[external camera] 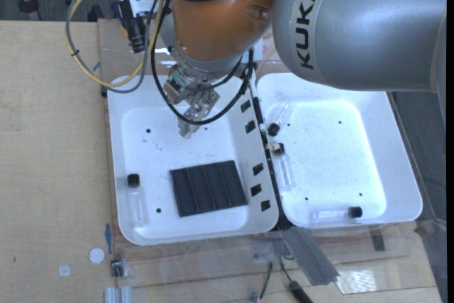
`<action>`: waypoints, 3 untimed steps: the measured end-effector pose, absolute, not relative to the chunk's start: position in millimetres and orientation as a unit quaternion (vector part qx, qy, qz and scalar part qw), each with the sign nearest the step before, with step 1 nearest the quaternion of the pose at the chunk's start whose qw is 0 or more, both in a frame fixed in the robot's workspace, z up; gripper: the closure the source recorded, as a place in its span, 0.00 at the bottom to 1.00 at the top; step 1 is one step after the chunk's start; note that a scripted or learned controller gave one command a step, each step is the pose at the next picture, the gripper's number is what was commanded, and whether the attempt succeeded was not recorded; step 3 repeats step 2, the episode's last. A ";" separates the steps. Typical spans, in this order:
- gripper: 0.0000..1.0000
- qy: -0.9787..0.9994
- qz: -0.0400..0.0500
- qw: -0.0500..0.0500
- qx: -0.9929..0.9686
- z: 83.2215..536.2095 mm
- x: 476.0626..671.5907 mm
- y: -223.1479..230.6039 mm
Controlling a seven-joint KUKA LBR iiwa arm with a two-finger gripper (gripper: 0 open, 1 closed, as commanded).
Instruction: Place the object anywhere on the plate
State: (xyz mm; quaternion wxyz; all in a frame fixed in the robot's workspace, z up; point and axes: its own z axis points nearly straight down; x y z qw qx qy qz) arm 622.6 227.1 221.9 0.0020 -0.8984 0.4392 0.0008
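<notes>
above the left bin (pixel 135 125), gripper (pixel 189 125) state unclear, black plate (pixel 208 187) below, vial (pixel 135 196) nearby

Tool (pixel 190 123) low, pointing down

The claw (pixel 190 120) hangs over the upper middle of the left bin (pixel 128 223), pointing down from the orange band (pixel 213 3) of the grey arm (pixel 362 25). Whether anything sits between its tips cannot be told. Just below the claw a dark ribbed plate (pixel 208 187) lies flat on the bin floor. Down and to the claw's left a clear vial with a black cap (pixel 134 196) lies near the bin's left wall. To the claw's right, in the right bin (pixel 408 188), two clear vials (pixel 278 160) lie along the near wall. Further right and lower, another clear vial (pixel 339 213) rests near the front edge. Both bins stand on the desk (pixel 42 152).
</notes>
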 end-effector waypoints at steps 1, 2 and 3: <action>1.00 0.223 0.000 0.004 -0.975 226.7 666.4 226.4; 1.00 0.117 -0.001 0.004 -0.993 254.1 666.4 226.5; 1.00 0.117 -0.001 0.004 -0.993 254.1 666.4 226.5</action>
